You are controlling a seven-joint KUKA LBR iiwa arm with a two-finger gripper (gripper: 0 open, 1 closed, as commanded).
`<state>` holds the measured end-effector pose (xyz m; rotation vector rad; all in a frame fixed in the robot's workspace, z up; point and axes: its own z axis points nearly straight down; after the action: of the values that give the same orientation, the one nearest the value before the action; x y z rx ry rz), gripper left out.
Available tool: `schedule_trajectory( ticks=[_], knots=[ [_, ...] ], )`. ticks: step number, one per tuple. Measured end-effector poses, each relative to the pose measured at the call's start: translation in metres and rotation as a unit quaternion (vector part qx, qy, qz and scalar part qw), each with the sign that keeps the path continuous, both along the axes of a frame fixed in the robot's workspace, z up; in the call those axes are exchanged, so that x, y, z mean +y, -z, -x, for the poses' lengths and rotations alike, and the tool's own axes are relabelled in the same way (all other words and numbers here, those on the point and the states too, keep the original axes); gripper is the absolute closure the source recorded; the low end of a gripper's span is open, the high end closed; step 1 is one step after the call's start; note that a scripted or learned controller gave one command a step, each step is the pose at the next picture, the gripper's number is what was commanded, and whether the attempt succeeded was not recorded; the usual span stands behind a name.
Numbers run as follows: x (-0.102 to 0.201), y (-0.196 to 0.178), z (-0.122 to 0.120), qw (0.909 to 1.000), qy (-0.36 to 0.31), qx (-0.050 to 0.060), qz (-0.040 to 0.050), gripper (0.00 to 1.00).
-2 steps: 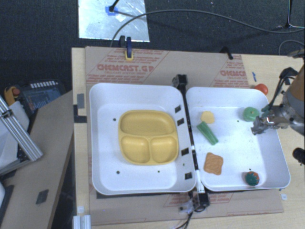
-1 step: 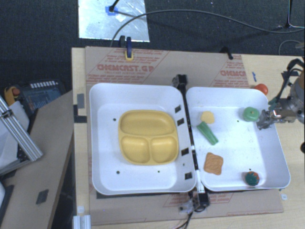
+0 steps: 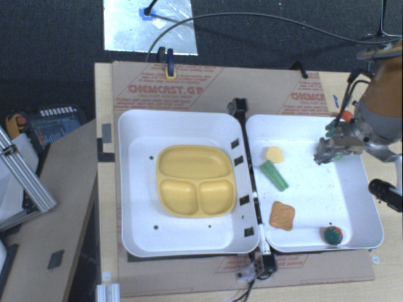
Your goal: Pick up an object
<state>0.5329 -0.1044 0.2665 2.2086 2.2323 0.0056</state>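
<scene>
Overhead slanted view of a two-bin picking station. The tabletop carries a left bin and a right bin set side by side, touching along a central seam. The left bin holds a yellow divided tray, lying flat near its middle. The arm reaches in from the right, its gripper positioned above the upper right part of the right bin; whether the fingers are released or clenched cannot be told at this resolution, and nothing is visibly held between them.

Candidate objects lie in the right bin, largest first: a green stick, tilted diagonally; an orange textured piece below it; a pale yellow piece just beside the stick's upper end; and a small round green-and-orange ball near the lower right corner.

Likely hazards: the yellow piece and the stick sit so close that a descent on one could nudge or trap the other; the ball would probably roll from a glancing touch, and its nearness to the bin's rim leaves little finger clearance. Open room is best in the bare floor between the gripper and the orange piece, which stands well apart from walls and neighbours.
</scene>
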Motion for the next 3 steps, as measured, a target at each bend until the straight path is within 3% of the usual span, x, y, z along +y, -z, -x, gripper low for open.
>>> schedule_trajectory(
  ticks=[2, 3],
  knots=[
    [0.098, 0.031, -0.031, 1.0000, 0.001, 0.001, 0.0000, 1.00],
    [0.156, 0.026, -0.040, 1.0000, 0.000, 0.000, -0.0006, 1.00]
  ],
)
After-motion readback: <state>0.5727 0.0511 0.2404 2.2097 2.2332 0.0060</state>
